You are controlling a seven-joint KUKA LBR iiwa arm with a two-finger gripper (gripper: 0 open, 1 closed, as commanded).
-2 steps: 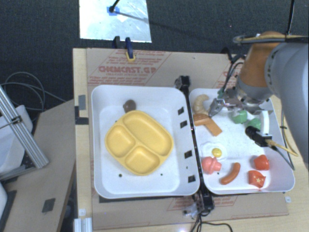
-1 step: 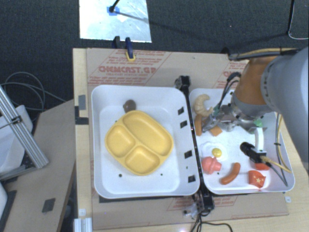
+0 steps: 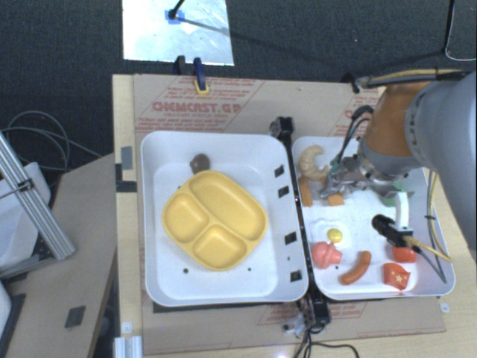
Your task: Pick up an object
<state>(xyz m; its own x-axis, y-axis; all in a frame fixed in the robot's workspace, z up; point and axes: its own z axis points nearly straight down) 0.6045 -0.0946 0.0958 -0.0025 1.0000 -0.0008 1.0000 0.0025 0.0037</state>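
Observation:
My gripper point(image 3: 333, 187) is low in the right bin point(image 3: 425, 289), near its back left part. It hangs just right of a tan croissant point(image 3: 313, 162) and right over a small orange block point(image 3: 336, 198). A thin orange stick point(image 3: 305, 192) lies along the bin's left wall. Toward the front lie a fried egg point(image 3: 334, 235), a pink piece point(image 3: 326, 255), a brown sausage point(image 3: 355, 268) and two red pieces point(image 3: 396, 275). I see nothing lifted off the bin floor.
The left bin point(image 3: 160, 274) holds a yellow divided plate point(image 3: 215, 218) and a small brown lump point(image 3: 199, 162) behind it. A green piece point(image 3: 389, 196) and a white piece point(image 3: 403, 209) lie under my wrist. The arm covers the right bin's back right corner.

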